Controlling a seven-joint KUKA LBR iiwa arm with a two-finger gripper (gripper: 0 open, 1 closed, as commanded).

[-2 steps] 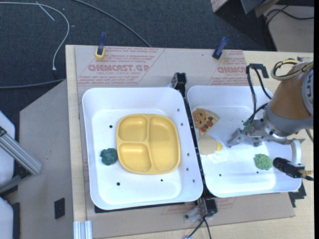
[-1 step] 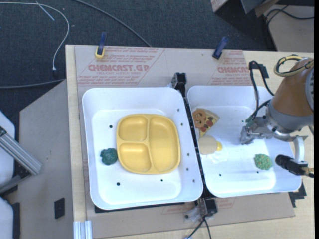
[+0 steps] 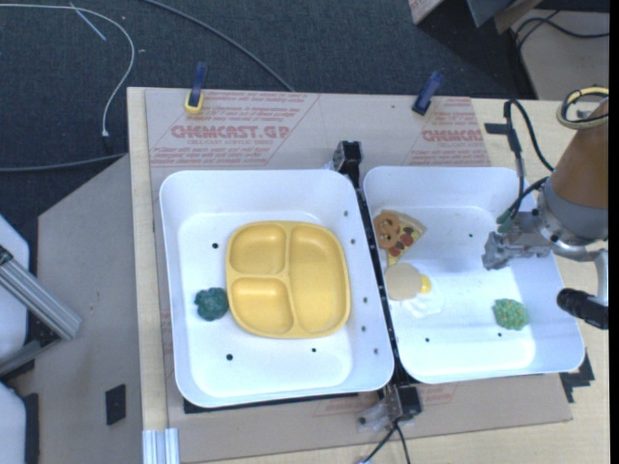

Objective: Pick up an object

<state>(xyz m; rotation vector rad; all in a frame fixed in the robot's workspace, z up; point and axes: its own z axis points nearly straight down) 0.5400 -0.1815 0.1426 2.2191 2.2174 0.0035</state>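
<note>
Left bin (image 3: pixel 184 259): green broccoli-like piece (image 3: pixel 211 304) at left, touching yellow divided plate (image 3: pixel 288 278) mid-bin. Right bin (image 3: pixel 464 356): pizza slice (image 3: pixel 397 232) near left wall, fried egg (image 3: pixel 408 284) just below it. Second green piece (image 3: pixel 510 313) lower right in bin. Pincer (image 3: pixel 495 256) above right bin's middle-right, nothing seen between fingers; whether parted or closed, cannot tell. Second green piece lies below pincer, apart from it; egg and pizza well left of pincer. Arm (image 3: pixel 585 177) enters from right over counter (image 3: pixel 251 124)
</note>
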